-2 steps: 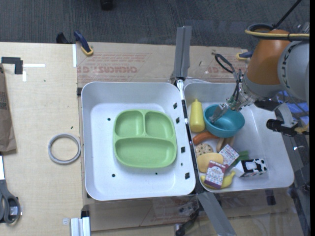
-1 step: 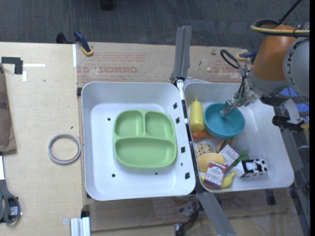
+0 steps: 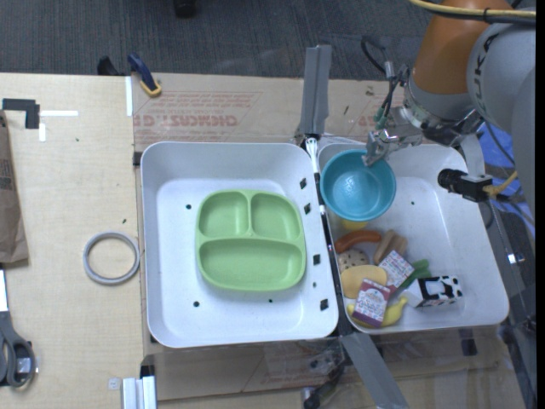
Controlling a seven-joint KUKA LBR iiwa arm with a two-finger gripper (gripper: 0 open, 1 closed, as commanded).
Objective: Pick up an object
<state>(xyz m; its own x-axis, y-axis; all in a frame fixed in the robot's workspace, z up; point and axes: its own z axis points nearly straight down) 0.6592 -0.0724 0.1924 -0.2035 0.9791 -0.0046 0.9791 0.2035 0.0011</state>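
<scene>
A blue bowl (image 3: 356,187) sits tilted at the back left of the right bin (image 3: 460,245), over a yellow item. My gripper (image 3: 373,152) reaches down from the grey and orange arm at the top right, and its fingers are shut on the bowl's far rim. Nearer the front of the same bin lie a sausage-like toy (image 3: 358,240), a yellow piece (image 3: 362,277), a small red-and-white packet (image 3: 371,302), a white card (image 3: 396,268) and a black-and-white toy (image 3: 439,290).
The left bin (image 3: 162,228) holds a green divided plate (image 3: 251,241). On the bench to the left lie a grey tape ring (image 3: 111,256), scissors (image 3: 13,358) and a brown bag (image 3: 8,194). A blue clamp (image 3: 145,75) sits behind the bins.
</scene>
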